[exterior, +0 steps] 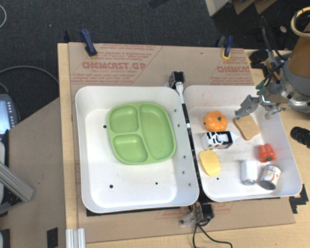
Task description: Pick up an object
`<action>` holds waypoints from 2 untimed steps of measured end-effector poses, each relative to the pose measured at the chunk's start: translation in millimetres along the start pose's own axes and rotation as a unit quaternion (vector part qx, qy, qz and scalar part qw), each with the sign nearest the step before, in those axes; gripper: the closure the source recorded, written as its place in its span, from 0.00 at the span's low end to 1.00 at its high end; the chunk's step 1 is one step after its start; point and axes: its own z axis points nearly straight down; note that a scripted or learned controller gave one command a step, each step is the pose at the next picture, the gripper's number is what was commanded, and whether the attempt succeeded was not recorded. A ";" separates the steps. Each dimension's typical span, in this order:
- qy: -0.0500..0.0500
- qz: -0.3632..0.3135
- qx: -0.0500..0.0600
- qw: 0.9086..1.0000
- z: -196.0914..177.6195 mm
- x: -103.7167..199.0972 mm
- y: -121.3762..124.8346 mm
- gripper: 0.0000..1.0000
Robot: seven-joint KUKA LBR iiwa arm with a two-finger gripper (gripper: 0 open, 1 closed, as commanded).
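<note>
My gripper (259, 107) hangs over the far right part of the right bin (294, 161), open, with nothing between its fingers (246, 107). Just below and in front of it lies a tan slice of bread (247, 127). An orange pumpkin (215, 121) sits to the left of the bread. A black-and-white cow toy (218, 139) lies in front of the pumpkin. Nearer the front are a yellow lemon-like piece (210, 163), a red pepper (266, 152), a white cup (248, 171) on its side and a small can (270, 176).
The left bin (93, 185) holds a green divided plate (142, 133). A black divider rail (186, 123) runs between the bins. Blue and yellow clamps (88, 42) hold the cardboard base at the back. The arm enters from the right, above the bin's far corner.
</note>
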 end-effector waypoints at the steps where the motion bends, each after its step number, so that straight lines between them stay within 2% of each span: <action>1: 0.002 0.000 0.006 1.000 108.4 30.7 -32.6 0.00; 2: 0.002 -0.003 0.002 1.000 45.2 95.6 -90.2 0.00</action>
